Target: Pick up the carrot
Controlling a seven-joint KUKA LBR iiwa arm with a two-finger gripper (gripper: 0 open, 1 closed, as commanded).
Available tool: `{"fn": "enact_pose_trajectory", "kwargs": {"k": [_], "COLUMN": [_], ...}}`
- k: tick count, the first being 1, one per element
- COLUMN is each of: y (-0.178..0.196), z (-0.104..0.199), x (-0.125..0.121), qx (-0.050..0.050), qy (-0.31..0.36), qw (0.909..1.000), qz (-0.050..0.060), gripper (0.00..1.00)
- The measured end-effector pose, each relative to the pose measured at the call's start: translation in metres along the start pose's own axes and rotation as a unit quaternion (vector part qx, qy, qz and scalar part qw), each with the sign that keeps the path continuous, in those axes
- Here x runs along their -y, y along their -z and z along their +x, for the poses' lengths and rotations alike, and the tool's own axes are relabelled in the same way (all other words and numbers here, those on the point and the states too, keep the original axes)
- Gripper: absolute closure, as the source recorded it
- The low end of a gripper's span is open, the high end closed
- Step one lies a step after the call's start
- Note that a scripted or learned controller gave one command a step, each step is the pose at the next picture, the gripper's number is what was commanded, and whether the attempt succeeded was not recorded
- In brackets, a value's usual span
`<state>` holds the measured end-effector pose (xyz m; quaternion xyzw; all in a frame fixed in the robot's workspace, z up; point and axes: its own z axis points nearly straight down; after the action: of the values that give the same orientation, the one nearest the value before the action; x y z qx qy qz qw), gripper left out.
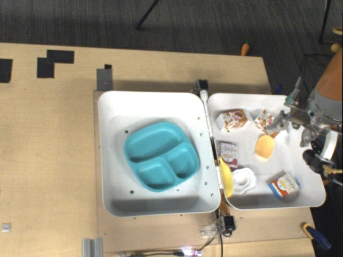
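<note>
Orange-yellow carrot [264,146], rounded, in right bin [300,199]

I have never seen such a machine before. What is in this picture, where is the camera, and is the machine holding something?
One camera looks down at a slant on a wooden bench with two white bins. The left bin holds a blue divided plate. The right bin holds small toy foods: a yellow-orange fruit, a banana, a white bottle and little packets. I cannot pick out a carrot for sure. The grey and orange robot arm reaches in from the right. Its hand hangs over the right bin's far corner; I see nothing held in it.
</note>
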<state>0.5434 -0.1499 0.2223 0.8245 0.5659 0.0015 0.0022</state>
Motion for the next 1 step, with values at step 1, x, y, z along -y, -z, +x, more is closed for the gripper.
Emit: {"fn": "enact_pose_trajectory", "kwargs": {"k": [1], "y": [-0.1302], "z": [-0.0035], "x": [-0.0213], "qx": [0.000], "qy": [0.073], "qw": [0.9974], "qz": [0.002], "gripper": [0.00]}}
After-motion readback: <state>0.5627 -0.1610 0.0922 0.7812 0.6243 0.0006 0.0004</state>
